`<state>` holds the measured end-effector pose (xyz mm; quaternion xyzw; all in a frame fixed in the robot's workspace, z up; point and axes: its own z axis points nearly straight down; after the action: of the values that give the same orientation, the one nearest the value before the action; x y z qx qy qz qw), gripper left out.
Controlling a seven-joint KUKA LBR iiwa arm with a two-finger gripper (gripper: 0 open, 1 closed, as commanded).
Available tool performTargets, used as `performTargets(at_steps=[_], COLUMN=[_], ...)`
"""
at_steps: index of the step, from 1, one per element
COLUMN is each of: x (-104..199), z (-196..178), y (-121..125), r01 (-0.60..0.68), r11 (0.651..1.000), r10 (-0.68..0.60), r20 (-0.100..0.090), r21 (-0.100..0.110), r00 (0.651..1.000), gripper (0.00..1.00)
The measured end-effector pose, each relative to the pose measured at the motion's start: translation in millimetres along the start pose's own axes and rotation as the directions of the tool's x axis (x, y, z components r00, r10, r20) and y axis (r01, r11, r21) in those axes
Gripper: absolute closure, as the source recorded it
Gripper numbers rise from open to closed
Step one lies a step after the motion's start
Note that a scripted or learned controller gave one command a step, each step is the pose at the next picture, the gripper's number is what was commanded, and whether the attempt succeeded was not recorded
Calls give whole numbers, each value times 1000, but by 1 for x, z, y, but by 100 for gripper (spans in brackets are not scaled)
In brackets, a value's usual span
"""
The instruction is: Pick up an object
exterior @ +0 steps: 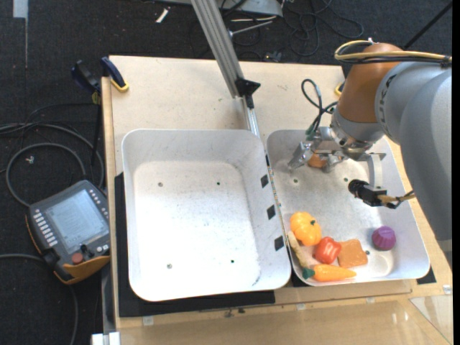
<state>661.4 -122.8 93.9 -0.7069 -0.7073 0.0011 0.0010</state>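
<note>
1. White, shallow and side by side – the left bin (pixel 194 214) and the right bin (pixel 338 207) stand on the pale bench (pixel 180 92).
2. The grey arm (pixel 424 113) reaches in from the right, and its orange band (pixel 366 85) sits just above the wrist, over the far part of the right bin.
3. The gripper (pixel 315 157) hangs low over the far left part of the right bin, near the wall shared with the left bin.
4. A small orange-brown object (pixel 317 162) shows right at the gripper, close under its metal parts. I cannot tell if the gripper is spread or closed, nor if it grips this object.
5. The other toys lie well apart from the gripper, along the near side of the same bin – a yellow toy vegetable (pixel 305 228), a red toy pepper (pixel 327 250) just beside it, an orange block (pixel 352 254) touching the pepper, and a toy carrot (pixel 334 272) lying flat in front of them.
6. A purple round toy (pixel 383 238) lies to the right of the orange block, a little apart from it.
</note>
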Motion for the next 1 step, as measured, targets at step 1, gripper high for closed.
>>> performTargets(at_steps=[1], x=[-1], z=[-10], y=[-2], r01=[-1], r11=[1000], r10=[1], r20=[-1], r21=[8], r00=[1000], gripper=[100])
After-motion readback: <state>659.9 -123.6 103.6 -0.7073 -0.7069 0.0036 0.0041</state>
